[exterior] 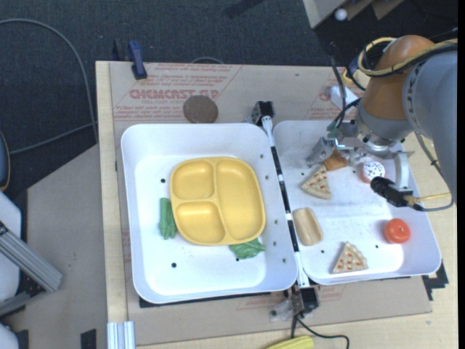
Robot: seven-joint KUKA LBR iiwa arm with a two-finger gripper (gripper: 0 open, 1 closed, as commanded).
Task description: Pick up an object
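My gripper (333, 150) hangs low over the far left part of the right bin (429, 257), below the grey wrist and its orange band. A brownish piece (336, 163) lies right under it, partly hidden. Just in front sits a pizza slice (317, 184). Further toward the front lie a hot dog bun (307, 226), a second pizza slice (349, 258) and a red tomato (397, 230). A small white and red object (373, 169) rests to the right of the gripper.
The left bin (138, 267) holds a yellow divided plate (216, 198) with a green pod (168, 218) to its left and a green leaf (248, 250) at its front edge. A black part (389, 190) juts from the arm over the right bin.
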